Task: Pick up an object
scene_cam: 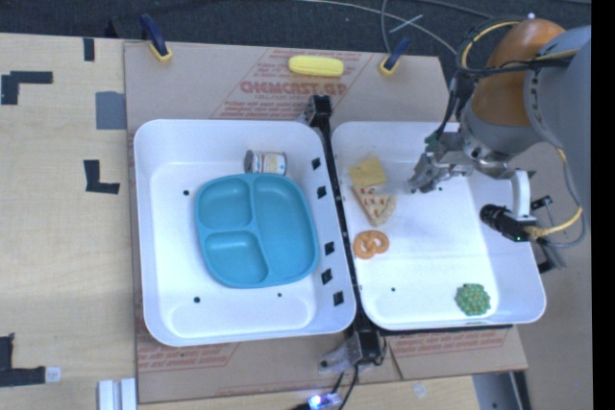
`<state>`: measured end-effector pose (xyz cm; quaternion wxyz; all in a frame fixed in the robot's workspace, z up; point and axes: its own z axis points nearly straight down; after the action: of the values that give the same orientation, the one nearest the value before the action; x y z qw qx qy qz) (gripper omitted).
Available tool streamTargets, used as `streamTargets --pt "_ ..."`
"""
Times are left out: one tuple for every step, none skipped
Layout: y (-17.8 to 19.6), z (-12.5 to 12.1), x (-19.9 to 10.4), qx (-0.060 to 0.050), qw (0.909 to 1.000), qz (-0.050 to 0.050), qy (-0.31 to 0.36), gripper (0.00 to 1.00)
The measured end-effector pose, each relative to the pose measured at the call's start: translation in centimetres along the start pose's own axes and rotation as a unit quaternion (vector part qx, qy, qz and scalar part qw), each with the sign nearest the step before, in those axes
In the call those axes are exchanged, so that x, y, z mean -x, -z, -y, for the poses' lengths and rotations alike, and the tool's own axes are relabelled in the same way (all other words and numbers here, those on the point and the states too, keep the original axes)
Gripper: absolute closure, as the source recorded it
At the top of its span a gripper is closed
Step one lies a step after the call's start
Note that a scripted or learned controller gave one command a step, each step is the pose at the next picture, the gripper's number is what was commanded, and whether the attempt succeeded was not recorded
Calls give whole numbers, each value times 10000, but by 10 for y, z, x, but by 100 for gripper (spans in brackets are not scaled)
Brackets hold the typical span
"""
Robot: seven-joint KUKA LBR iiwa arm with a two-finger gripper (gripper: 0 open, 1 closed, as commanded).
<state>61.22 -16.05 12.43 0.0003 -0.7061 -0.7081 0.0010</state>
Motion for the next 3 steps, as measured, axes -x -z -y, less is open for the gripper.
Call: streamTargets --pt "59 4 -7 22 10000 -3 -7 100" --pt "112 3 -7 33 10000 3 -7 100" --pt "100 6 -60 0 10000 -5 6 100"
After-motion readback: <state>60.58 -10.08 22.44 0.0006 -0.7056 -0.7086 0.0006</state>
